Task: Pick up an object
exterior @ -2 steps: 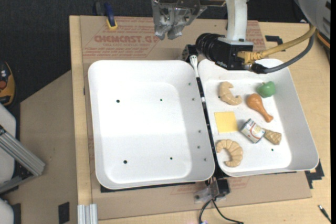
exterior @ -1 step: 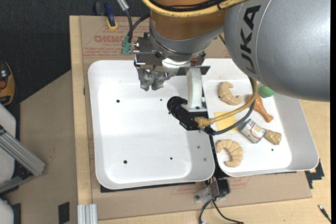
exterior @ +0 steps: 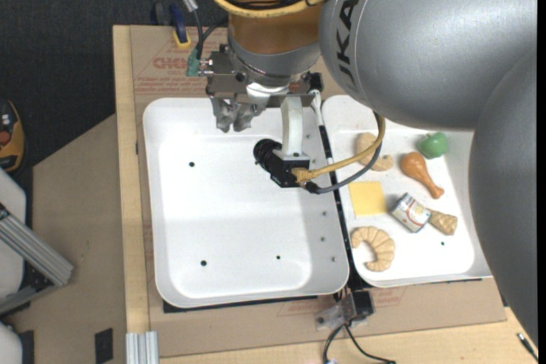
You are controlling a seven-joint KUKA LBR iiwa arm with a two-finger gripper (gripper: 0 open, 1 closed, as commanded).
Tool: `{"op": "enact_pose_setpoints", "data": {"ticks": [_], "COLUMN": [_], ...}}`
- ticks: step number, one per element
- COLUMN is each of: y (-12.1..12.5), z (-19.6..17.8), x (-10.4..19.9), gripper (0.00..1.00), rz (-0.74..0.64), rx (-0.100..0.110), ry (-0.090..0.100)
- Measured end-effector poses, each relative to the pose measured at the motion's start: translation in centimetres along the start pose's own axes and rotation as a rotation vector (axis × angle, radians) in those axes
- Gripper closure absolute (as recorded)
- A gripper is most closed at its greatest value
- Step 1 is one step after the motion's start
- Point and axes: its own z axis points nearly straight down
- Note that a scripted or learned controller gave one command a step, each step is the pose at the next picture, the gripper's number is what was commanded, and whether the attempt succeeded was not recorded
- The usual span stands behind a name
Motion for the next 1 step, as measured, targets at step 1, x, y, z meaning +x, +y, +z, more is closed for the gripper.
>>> {"op": "enact_pose_setpoints", "data": {"ticks": [1], "y": [7.29], "z": [-8.99], "x": [0.0], "gripper": [1.0], "rz": [0.0], "rx": [-0.019], "ry": [0.005]}}
